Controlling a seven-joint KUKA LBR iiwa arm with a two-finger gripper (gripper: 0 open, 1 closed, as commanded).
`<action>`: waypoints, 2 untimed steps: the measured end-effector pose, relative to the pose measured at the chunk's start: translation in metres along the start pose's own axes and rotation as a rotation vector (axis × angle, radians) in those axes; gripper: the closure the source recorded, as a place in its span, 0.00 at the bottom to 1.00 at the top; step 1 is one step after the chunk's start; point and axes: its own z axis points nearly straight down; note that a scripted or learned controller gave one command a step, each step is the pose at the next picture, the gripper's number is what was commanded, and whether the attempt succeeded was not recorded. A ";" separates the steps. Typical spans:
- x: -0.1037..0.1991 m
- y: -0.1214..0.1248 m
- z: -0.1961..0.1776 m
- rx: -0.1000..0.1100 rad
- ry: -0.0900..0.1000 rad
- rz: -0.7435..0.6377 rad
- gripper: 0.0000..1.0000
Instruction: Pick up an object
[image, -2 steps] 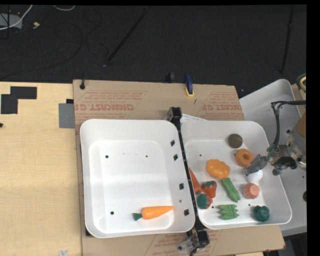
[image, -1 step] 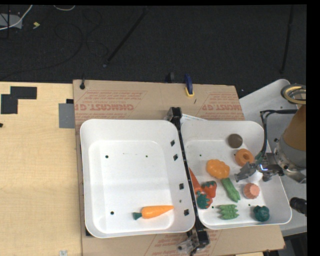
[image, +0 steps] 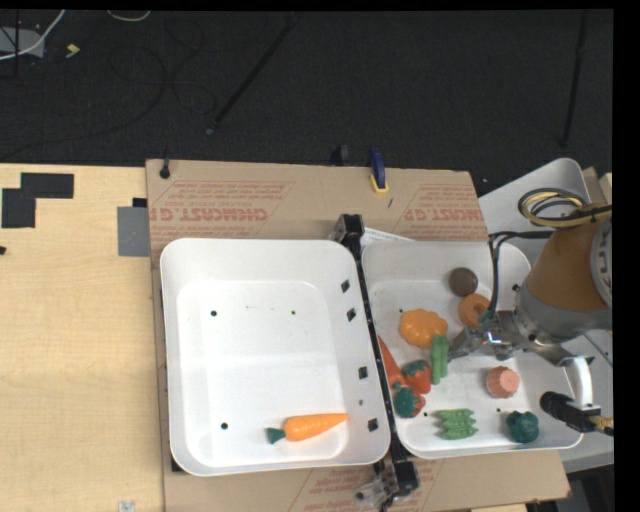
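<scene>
Toys crowd the right bin (image: 520, 262); a carrot (image: 312, 426) lies alone in the left bin (image: 190, 300). Jaws (image: 478, 337) sit low beside the orange lump (image: 423, 326); their state I cannot tell. Nothing looks lifted yet.

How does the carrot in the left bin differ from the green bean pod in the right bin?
The carrot is orange with a dark green top, while the bean pod is green all over. The carrot is longer and tapers to a point; the bean pod is shorter and blunter. The carrot lies alone in the left bin; the bean pod lies among other toys in the right bin. Both lie flat near their bin's front edge.
</scene>
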 end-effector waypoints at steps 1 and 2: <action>0.109 0.050 -0.004 -0.002 0.005 -0.007 0.00; 0.111 0.098 -0.004 -0.002 -0.001 0.002 0.00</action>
